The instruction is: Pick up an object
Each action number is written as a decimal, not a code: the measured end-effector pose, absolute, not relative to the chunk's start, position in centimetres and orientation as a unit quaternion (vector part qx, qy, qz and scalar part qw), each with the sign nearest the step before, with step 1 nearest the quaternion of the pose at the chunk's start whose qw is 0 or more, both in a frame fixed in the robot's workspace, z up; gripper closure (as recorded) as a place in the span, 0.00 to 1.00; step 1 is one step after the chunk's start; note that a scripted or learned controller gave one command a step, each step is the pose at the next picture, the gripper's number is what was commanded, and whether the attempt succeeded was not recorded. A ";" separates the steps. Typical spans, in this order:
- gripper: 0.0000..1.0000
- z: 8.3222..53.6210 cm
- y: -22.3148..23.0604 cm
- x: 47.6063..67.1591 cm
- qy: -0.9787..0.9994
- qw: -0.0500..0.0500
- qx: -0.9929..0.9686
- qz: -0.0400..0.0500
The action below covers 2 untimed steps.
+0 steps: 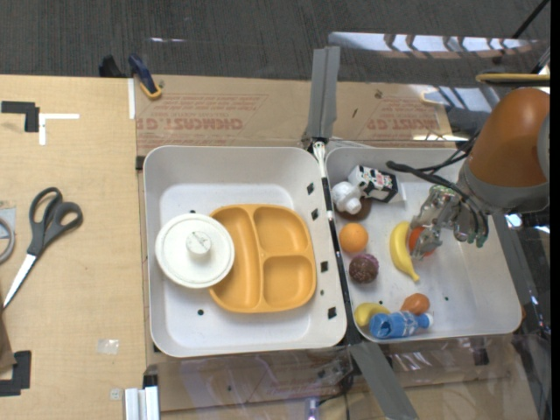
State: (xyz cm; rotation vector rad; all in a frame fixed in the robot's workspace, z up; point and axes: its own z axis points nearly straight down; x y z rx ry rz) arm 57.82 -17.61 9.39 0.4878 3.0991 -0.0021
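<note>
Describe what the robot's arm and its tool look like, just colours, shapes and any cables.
The arm is a rounded, bulky body: a glossy orange band on top, smooth grey casing below it. Thin black cables run from it across the right bin. The tool is a small, cluttered metal assembly, silvery grey with greenish and dark parts, far slimmer than the arm that carries it.

Grey arm [512,160] reaching in from the right, orange band above wrist, gripper [427,234] angled down-left
</note>
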 end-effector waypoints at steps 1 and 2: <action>1.00 20.4 -12.7 61.5 0.971 0.002 0.237 0.000; 1.00 25.4 -8.0 63.4 0.966 0.002 0.260 0.000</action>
